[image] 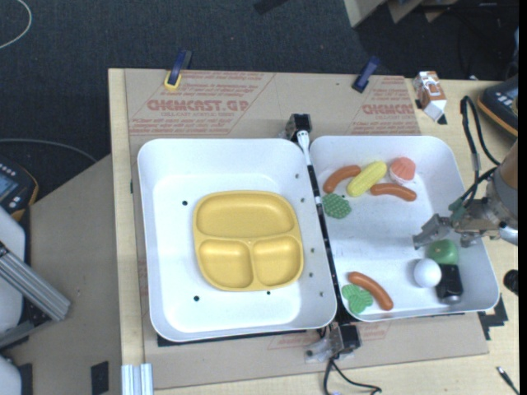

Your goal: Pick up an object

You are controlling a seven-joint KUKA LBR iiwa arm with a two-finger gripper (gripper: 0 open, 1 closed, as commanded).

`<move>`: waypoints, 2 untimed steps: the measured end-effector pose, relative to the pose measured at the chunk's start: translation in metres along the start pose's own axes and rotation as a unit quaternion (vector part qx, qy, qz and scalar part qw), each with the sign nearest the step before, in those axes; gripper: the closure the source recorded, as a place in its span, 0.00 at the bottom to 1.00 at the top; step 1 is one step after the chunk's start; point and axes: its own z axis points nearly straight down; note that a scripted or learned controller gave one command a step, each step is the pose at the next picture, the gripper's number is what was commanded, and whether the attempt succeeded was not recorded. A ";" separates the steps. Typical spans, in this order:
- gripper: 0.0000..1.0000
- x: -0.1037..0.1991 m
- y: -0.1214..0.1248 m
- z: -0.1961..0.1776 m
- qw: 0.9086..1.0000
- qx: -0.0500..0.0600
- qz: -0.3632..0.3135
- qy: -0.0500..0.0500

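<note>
- Jaws: cannot tell whether spread or pressed together; nothing seen pinched between them.
- Gripper low at right of frame, over the right bin, just above a small green object.
- Just below: white ball and black object, crowded close together.
- Judged step: approach to a grasp, nothing lifted yet.
- Next move, as a judgement: centre on one object, descend, close without nudging the neighbours.
- Further left: yellow tray in the left bin.
</note>
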 end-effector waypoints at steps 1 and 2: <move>0.00 0.001 0.003 -0.007 1.000 -0.007 -0.002 -0.002; 0.00 0.005 0.011 0.052 1.000 -0.004 -0.003 0.000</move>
